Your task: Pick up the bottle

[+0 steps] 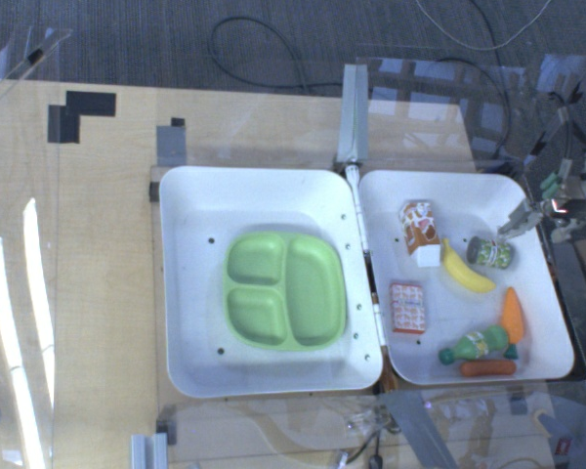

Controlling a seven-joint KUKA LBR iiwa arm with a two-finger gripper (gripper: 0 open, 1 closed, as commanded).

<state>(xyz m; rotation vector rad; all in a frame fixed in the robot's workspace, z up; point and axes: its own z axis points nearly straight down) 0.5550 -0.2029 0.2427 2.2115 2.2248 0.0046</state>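
Observation:
The bottle (pixel 479 344) is green with a yellow label and lies on its side near the front edge of the right bin (pixel 557 301), cap pointing left. A red-orange stick-shaped item (pixel 488 367) lies just in front of it and an orange carrot (pixel 512 315) just behind it on the right. My gripper (pixel 520 223) reaches in over the bin's right rim, well behind the bottle and just above a small green jar (pixel 490 253). Nothing shows between its fingers.
The right bin also holds a banana (pixel 466 270), a brown and white carton (pixel 420 230) and a small red packet (pixel 407 308). A green divided plate (pixel 284 289) lies in the left bin (pixel 190 262). A metal divider (pixel 353 115) stands behind the bins.

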